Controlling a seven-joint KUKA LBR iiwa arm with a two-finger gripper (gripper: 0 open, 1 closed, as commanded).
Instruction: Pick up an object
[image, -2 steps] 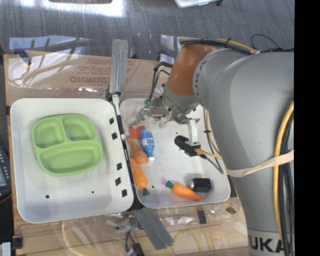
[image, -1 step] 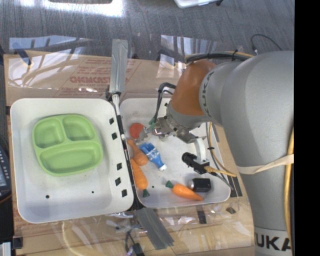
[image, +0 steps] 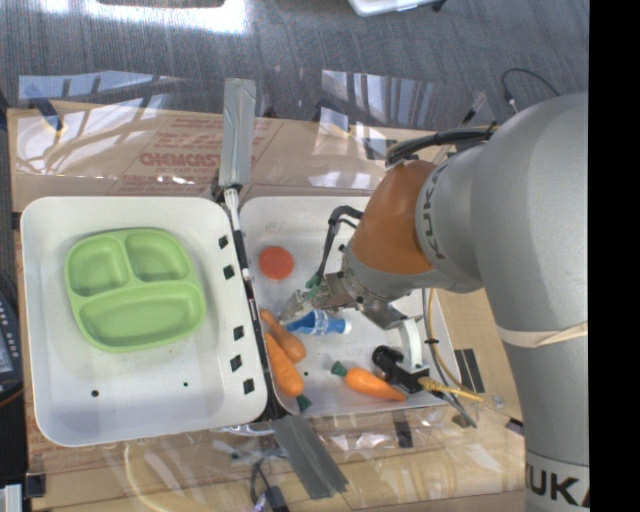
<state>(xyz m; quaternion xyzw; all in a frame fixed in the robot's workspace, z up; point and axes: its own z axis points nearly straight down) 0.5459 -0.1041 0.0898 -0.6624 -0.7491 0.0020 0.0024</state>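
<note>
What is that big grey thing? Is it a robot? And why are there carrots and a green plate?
Yes! It is a robot arm, grey with an orange band. One camera above the bench looks down at a slant, and the arm reaches in from the right. The left bin has a green plate with compartments. The right bin has a carrot near the front, two more carrots by its left wall, an orange round thing and a small blue and white thing. The gripper is close above that. I can't tell whether it has grabbed anything.
</note>
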